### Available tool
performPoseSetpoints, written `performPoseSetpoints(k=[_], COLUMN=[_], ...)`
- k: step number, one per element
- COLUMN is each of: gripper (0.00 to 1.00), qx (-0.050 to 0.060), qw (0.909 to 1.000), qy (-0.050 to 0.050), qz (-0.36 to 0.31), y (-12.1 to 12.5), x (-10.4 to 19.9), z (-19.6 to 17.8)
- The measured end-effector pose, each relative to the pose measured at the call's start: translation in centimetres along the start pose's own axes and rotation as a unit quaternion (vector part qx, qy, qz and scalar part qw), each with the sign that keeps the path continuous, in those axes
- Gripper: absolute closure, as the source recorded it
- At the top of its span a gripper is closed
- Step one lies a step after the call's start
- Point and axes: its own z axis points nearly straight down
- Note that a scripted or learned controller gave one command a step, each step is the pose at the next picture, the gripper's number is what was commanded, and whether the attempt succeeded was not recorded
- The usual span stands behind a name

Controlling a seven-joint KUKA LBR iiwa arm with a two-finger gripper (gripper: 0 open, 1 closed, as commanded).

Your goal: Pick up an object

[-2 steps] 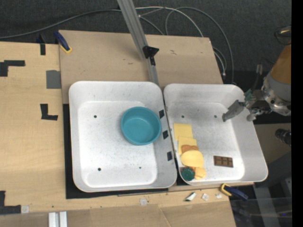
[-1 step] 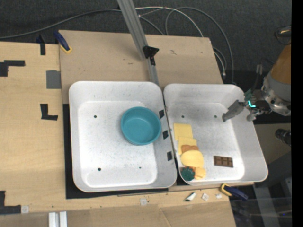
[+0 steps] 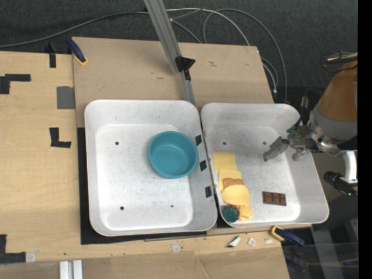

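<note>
My gripper (image 3: 284, 153) hangs over the right side of the right bin (image 3: 256, 116), reaching in from the right edge. Its two grey fingers are spread apart, open, with only bare bin floor between them. A small brown chocolate-like bar (image 3: 274, 199) lies on the bin floor below the gripper, apart from it. Along the bin's left wall sit a yellow block (image 3: 226, 164), an orange and yellow rounded toy (image 3: 235, 194) and a small dark green piece (image 3: 231, 214). A blue bowl (image 3: 172, 154) stands upright in the left bin (image 3: 116, 185).
A grey metal pole (image 3: 168, 36) slants over the bench behind the bins. Cables (image 3: 244, 22) loop at the back. Small clips (image 3: 282, 235) lie on the bench in front of the right bin. The arm's orange band (image 3: 340, 97) is at the right.
</note>
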Motion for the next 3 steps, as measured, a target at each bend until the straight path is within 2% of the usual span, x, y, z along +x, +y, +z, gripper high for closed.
performPoseSetpoints(k=[1, 2, 3], gripper=[0.0, 0.0, 1.0], qx=[0.0, -0.003, -0.003], qw=[1.0, 1.0, 1.0], qy=[0.0, -0.001, -0.001], qz=[0.0, 0.0, -0.001], y=[0.1, 0.1, 0.1], x=[0.1, 0.1, 0.2], z=[6.5, 7.0, 6.0])
